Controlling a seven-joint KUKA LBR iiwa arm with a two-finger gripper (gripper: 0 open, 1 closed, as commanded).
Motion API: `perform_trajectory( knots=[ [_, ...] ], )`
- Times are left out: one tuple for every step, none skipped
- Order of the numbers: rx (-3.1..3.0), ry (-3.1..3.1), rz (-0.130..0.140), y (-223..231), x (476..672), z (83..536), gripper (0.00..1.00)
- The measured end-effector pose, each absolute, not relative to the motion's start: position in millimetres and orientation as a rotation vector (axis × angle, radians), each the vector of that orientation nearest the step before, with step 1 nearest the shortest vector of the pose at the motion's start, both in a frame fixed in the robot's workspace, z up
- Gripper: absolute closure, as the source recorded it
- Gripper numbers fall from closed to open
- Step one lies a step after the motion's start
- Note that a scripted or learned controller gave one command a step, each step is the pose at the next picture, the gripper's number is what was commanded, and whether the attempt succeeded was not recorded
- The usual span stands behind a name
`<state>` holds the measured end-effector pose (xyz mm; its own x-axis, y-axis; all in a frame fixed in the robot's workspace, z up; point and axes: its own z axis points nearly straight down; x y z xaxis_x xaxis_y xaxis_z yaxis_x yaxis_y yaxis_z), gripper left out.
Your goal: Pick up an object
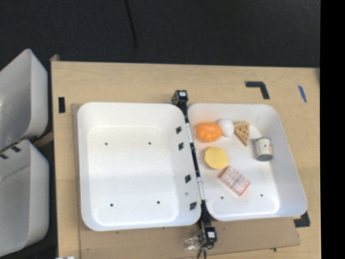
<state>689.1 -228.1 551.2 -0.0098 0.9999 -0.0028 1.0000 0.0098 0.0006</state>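
On the tabletop point(135, 80) two white bins are sitting side by side, and everything worth picking is lying in the right bin point(288, 198), the side the arm is reaching in from. How the jaws are standing, open or closed, and whether they are gripping anything, I cannot tell.

Six small things are crowding the far-left part of that bin. An orange ball point(209, 131) is resting near the dividing wall, with a white ball point(225, 127) touching it on the right and a cheese wedge point(242, 133) just beside that. A grey can point(263, 149) is lying a little apart to the right. Nearer, a yellow disc point(216, 158) is lying flat, and a pink box point(234, 180) is lying just beside it, its long axis running from far-left to near-right. The left bin point(129, 166) is sitting well apart from all of this.

The can and the pink box are looking like the easiest picks, since each is keeping some free space around it; for the box, the jaws would probably be closing across its short side.
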Motion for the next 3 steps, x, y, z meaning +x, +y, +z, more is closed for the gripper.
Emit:
perform_trajectory(
  knots=[
    [2.208,2.232,-0.003,-228.0,689.0,551.2,1.00],
    [2.207,2.233,-0.003,-228.0,689.0,551.2,1.00],
    [2.206,2.235,-0.003,-228.0,689.0,551.1,1.00]
  ],
)
